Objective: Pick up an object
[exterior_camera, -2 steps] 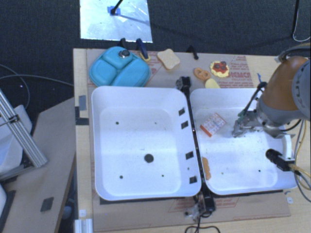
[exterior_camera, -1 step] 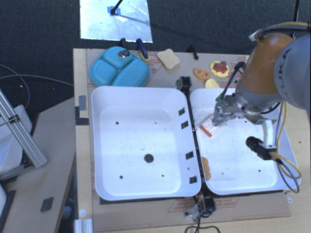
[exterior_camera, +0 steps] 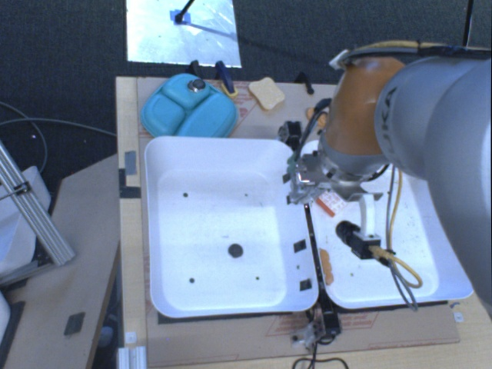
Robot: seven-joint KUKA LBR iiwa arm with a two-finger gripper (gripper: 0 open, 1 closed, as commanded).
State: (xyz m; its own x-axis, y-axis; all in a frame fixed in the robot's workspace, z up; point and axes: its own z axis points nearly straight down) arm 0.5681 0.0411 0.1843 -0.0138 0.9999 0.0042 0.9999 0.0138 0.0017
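Note:
My gripper (exterior_camera: 302, 188) hangs over the left edge of the right bin (exterior_camera: 430, 275), close to the wall between the two bins. Just right of it, a small red and white object (exterior_camera: 330, 203) lies on the right bin's floor, partly under the wrist. A narrow tan piece (exterior_camera: 326, 266) lies nearer the front of the same bin, beside the dividing wall. A small dark round object (exterior_camera: 235, 250) sits in the middle of the left bin (exterior_camera: 165, 206). The arm hides much of the right bin's back part.
Behind the bins, a blue lidded container (exterior_camera: 188, 108) and a toast-shaped tan piece (exterior_camera: 267, 93) rest on the bench. A small orange thing (exterior_camera: 314, 114) lies near the arm at the back. A shiny plate (exterior_camera: 183, 20) lies on the floor beyond.

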